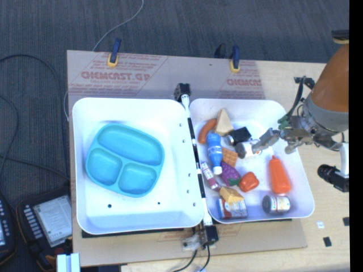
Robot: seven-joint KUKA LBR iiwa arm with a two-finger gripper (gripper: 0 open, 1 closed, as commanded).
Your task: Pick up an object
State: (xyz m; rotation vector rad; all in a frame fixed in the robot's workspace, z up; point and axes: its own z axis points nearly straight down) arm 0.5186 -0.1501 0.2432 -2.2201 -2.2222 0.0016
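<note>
Far to the gripper's left, I saw the blue divided plate (125, 159) lying in the left bin (85, 208). Nearer, still on its left in the right bin (306, 205), lay the blue-capped bottle (214, 150), a purple piece (229, 174) and a black block (240, 134) (a crowded heap). The gripper (262, 141) hung over that bin, close beside the black block; whether it was released or clenched I could not tell. Just below and to its right lay the orange bottle (279, 175), with a small can (276, 204) beneath that.
</note>
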